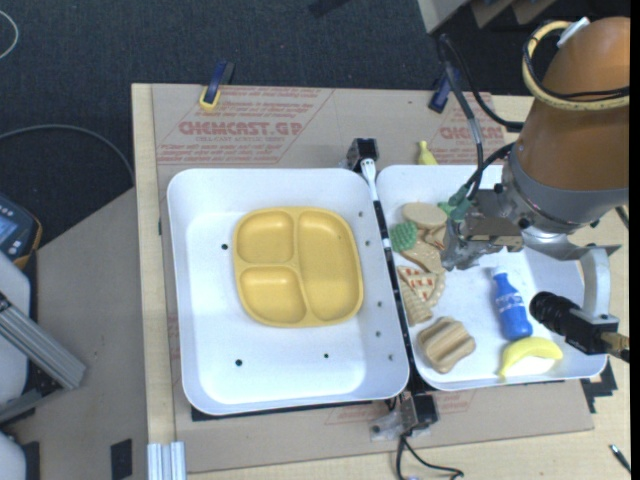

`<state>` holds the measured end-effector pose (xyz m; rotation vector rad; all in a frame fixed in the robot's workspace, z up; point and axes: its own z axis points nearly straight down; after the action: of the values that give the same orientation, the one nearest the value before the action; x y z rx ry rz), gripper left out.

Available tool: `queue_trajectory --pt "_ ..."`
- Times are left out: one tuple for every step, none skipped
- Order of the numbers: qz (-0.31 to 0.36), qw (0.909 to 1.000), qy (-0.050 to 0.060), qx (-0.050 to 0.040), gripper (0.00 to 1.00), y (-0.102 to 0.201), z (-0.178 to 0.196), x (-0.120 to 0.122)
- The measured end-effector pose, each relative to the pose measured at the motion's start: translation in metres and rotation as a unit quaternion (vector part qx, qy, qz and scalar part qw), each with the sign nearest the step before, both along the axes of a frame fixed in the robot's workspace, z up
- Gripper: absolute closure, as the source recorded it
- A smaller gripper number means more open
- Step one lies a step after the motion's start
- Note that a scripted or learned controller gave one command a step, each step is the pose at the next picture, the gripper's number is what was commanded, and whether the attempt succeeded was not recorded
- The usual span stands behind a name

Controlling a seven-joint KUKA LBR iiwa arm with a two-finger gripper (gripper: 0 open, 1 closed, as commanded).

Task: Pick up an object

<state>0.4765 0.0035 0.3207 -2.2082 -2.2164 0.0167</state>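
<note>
Bench (250,118) of brown board, bearing two white bins side by side. The left bin (200,348) holds a yellow plate (298,266) with three compartments, lying flat at its middle. The right bin (575,368) holds the candidate objects. The arm (585,98), orange above grey, reaches in from the right and hangs over the far half of the right bin. The gripper (462,246) sits low over the left part of that bin; whether it is released or clenched cannot be told from this angle, and nothing is seen grasped.

Objects in the right bin, largest first: a tan loaf (446,344) near the front; a yellow banana (530,356) at the near right; a blue bottle (510,306) lying right of the gripper; a wafer (420,290) with red marks by the left wall; a beige biscuit (424,218) at the far left; a green piece (404,236) touching it.

The step in hand appears to be the descent onto the cluster at the far left. These pieces lie touching or overlapping, so a clean grasp probably calls for centring on one piece alone and closing across its narrow side. The bottle and loaf, lying apart, look like easier targets.
</note>
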Motion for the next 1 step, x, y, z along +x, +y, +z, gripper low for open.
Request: queue_trajectory --pt "0.002 1.0 -0.003 0.0 1.0 0.0708 -0.0742 0.0009"
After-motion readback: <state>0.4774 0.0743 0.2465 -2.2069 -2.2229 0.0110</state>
